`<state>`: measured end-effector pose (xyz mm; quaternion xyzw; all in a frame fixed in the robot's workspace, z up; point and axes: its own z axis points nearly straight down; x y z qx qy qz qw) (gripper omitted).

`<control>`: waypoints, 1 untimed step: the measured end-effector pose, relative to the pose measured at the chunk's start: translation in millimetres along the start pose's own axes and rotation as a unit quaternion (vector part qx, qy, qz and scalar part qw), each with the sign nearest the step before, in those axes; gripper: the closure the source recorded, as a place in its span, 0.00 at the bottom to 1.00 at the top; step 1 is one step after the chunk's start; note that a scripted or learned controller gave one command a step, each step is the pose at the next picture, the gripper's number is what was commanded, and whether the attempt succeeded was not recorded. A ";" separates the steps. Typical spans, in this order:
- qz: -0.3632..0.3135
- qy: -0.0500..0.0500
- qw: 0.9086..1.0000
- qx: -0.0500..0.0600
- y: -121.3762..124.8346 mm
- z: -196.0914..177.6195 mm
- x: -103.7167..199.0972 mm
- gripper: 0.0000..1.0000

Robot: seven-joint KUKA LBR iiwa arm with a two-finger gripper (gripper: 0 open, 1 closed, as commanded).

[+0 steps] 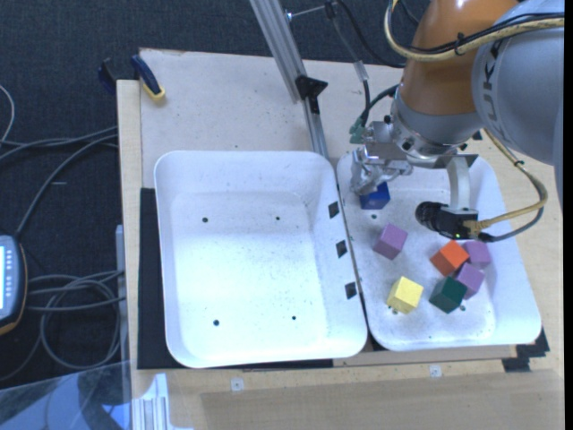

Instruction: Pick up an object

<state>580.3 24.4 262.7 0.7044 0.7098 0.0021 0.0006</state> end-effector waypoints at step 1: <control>0.001 0.000 1.000 0.001 16.0 15.6 46.7 1.00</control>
